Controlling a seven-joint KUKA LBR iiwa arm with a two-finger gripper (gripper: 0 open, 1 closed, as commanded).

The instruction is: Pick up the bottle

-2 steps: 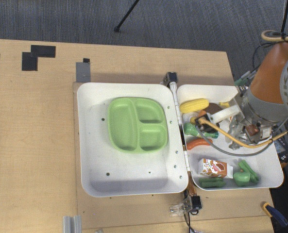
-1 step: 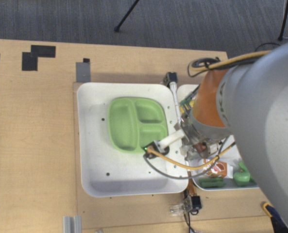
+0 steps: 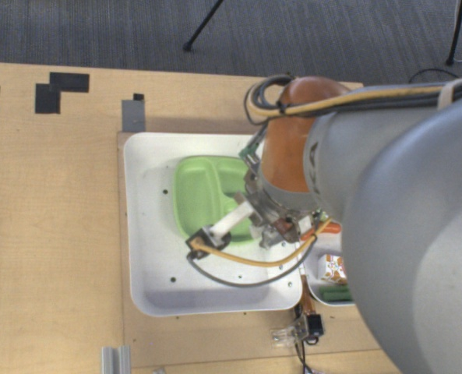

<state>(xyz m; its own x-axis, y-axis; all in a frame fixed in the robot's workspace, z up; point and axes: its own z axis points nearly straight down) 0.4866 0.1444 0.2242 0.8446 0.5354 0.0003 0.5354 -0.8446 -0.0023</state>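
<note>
My gripper (image 3: 266,226) hangs low over the right part of the left bin (image 3: 149,232), under the orange wrist band and the bulk of the arm. A white, tube-shaped piece with a dark tip (image 3: 219,228) slants from the gripper across the lower right edge of a green divided tray (image 3: 199,193). A yellow and black cable loops from that dark tip back to the wrist. I cannot tell whether this piece is the bottle or part of the gripper. The arm hides whatever lies directly beneath it.
The green tray lies in the middle of the left bin. A sliver of the right bin (image 3: 318,293) shows below the arm, with an orange-and-white packet (image 3: 333,267) and a green item (image 3: 336,293) in it. The arm covers most of the right bin.
</note>
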